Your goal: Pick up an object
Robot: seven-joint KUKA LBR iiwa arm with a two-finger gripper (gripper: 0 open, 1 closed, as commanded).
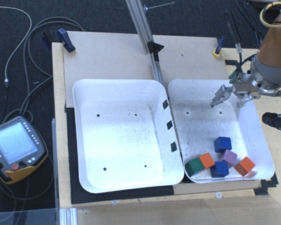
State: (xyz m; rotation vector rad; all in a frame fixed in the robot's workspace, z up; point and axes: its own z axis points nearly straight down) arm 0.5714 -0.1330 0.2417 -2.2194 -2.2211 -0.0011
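Observation:
Several small blocks lie in the near corner of the right bin [192,125]: a blue block [222,144], a purple block [230,157], an orange block [246,166], a second blue block [219,168], a smaller orange block [206,160] and a green block [194,166]. My gripper [231,99] hangs over the far part of the right bin, well behind the blocks. It is open, and nothing sits between its fingers [219,97].
The left bin [117,135] sits beside the right one, with black clips on the shared wall. A slanted metal rail [140,22] crosses the bench at the back. Blue clamps [65,39] hold the board corners. A teach pendant [14,146] lies off the bench at left.

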